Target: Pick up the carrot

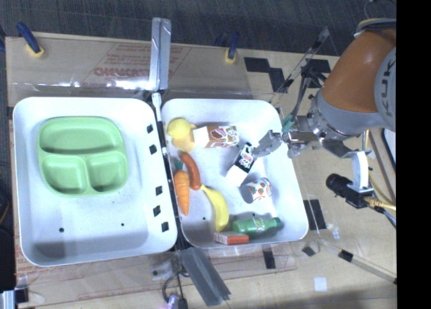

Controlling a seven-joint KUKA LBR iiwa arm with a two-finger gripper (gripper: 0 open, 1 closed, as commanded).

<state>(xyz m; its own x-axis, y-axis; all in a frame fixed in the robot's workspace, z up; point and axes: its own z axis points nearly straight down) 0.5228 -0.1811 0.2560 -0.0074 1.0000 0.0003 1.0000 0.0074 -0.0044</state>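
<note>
Green bottle (257,224) lies low; carrot (182,192) beside sausage (190,169); end effector (264,145) (finger state unclear) hovers right.

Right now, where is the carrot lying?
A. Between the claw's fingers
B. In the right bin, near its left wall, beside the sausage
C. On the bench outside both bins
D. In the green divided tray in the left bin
B: the carrot lies in the right bin close to its left wall, next to the sausage, well away from the claw.
</note>
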